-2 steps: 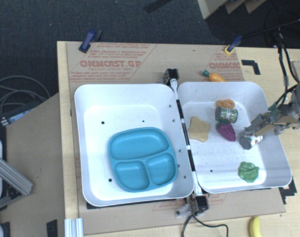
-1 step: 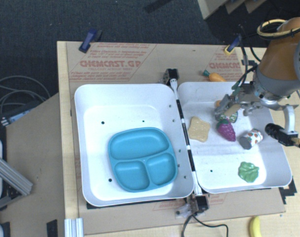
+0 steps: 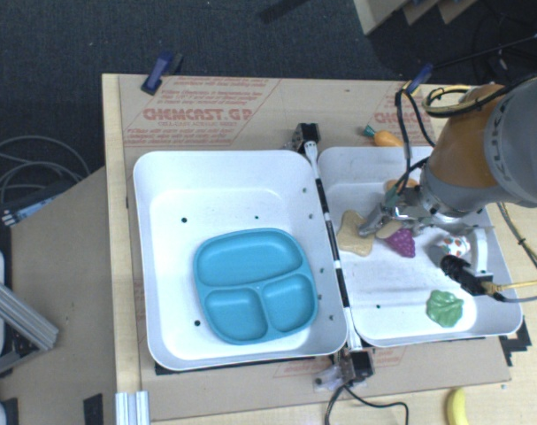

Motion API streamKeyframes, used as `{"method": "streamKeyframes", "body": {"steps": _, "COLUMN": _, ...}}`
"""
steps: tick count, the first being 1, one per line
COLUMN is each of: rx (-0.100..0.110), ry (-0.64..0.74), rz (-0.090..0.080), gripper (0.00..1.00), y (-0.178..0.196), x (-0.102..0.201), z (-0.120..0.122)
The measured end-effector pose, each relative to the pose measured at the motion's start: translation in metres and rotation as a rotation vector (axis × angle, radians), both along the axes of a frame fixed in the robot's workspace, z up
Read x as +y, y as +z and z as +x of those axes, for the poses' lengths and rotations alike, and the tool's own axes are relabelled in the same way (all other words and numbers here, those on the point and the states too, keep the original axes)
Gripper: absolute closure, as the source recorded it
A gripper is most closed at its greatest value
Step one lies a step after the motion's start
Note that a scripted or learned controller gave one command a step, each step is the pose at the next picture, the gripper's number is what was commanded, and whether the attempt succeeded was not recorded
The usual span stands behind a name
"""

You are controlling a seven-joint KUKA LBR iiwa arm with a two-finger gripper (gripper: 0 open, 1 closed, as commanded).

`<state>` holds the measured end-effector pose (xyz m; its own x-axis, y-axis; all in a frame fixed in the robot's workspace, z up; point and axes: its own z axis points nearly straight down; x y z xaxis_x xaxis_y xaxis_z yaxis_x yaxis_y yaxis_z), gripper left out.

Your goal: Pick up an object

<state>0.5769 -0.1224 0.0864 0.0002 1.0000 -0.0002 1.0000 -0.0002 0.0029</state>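
Right bin, upper half near the divider between the two bins. We log the gripper low over the bin floor, the arm coming in from the bin's right edge with its orange band above the wrist.

Candidates in this bin: a tan biscuit-like piece lying close to the bin's left edge, a purple object just beside it toward the bin's middle, and a green crumpled object near the bin's front edge, well apart from the other two.

Key relation: the metal fingers point toward the bin's left edge and sit at the tan piece's right side, touching it or nearly so; we cannot tell which. The purple object lies just below and behind the fingertips, under the wrist side. The tan piece's long axis runs roughly front to back in the bin, across the line of the fingers.

Fingers: they look drawn near together, with only a narrow gap, but the slant and blur leave us unsure. Nothing is visibly between them, so we record no grasp.

Judgement: the tan piece is the nearest target; a short shift toward the left edge would be needed to straddle it.

Left bin carries a blue divided tray, untouched.
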Motion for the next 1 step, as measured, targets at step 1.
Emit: {"method": "streamKeyframes", "body": {"steps": 1, "rx": -0.001, "ry": 0.001, "rz": 0.000, "gripper": 0.00, "y": 0.0000, "x": -0.0116, "z": -0.0379}}
